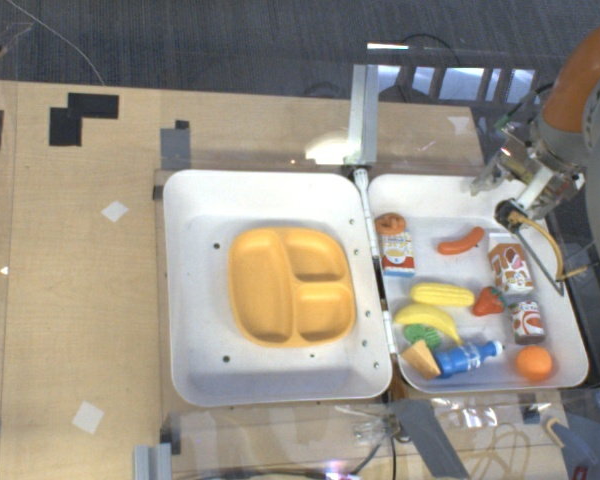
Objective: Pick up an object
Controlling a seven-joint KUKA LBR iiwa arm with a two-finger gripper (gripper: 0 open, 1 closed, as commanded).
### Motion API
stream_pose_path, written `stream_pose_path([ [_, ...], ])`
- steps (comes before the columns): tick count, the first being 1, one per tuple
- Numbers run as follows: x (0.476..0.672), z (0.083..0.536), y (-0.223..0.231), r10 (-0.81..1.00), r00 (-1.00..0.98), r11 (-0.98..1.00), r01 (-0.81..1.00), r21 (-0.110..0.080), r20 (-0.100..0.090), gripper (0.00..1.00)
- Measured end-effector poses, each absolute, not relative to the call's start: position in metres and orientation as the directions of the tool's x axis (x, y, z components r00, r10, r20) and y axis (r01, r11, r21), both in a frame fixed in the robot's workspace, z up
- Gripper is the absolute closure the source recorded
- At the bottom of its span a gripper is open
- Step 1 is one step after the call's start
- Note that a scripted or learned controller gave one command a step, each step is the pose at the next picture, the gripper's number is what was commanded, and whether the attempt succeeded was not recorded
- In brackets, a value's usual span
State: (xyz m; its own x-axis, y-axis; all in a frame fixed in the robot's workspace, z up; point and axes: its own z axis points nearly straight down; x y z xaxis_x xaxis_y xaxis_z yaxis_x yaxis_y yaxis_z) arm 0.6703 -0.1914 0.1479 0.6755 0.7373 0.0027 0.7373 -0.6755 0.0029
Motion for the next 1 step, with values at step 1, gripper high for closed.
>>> stream_pose_path([
  [1, 0.6653, 0.1664, -0.1976, 0.331, 0.944, -0.944, 0.331, 0.002, 0.004, 0.0],
])
